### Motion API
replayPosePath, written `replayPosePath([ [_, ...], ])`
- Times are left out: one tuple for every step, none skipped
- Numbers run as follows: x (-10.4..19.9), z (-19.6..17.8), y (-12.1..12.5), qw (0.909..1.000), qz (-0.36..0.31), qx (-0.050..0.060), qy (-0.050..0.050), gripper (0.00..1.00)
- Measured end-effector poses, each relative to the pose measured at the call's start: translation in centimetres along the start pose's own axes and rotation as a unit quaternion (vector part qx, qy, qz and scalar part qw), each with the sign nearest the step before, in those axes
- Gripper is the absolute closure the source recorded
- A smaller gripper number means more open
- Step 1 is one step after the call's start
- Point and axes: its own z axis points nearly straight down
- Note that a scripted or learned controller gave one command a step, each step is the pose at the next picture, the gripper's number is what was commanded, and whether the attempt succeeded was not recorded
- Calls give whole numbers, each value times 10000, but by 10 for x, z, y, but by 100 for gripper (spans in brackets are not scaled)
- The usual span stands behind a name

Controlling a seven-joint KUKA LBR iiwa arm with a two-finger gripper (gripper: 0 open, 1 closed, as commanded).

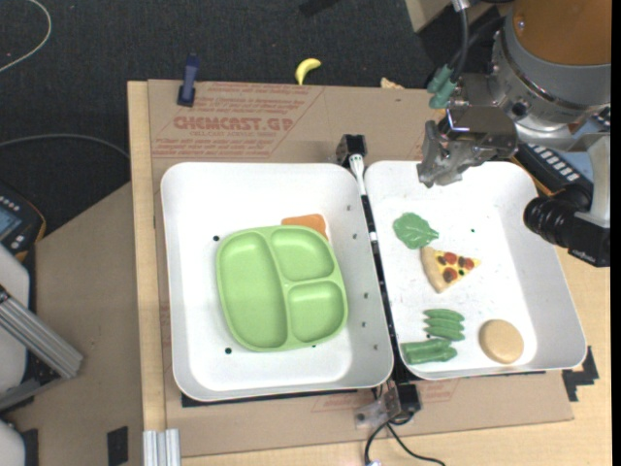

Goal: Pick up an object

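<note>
The right bin (543, 299) holds a green leaf (414, 229), a pizza slice (448, 267), green beans (439, 336) and a tan round cookie (502, 341). My gripper (444, 167) hangs over the far left part of that bin, above and a little beyond the leaf. Nothing shows between its fingers. The left bin (194, 221) holds a green divided plate (281, 286) with an orange piece (307, 223) sticking out behind it.
A black clamp (351, 149) sits at the far end of the seam between the bins. On the cardboard beyond lie a blue clip (188, 81) and a small yellow banana (308, 68). A black camera body (568, 223) overhangs the right bin's right side.
</note>
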Motion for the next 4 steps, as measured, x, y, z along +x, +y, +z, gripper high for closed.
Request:
replayPosePath([
  [39, 73, -2, 10000, 8, 95, -18, 100],
  [37, 59, -1, 10000, 21, 41, -13, 100],
  [37, 48, 0, 10000, 16, 32, -13, 100],
  [38, 38, 1, 10000, 15, 21, -11, 100],
])
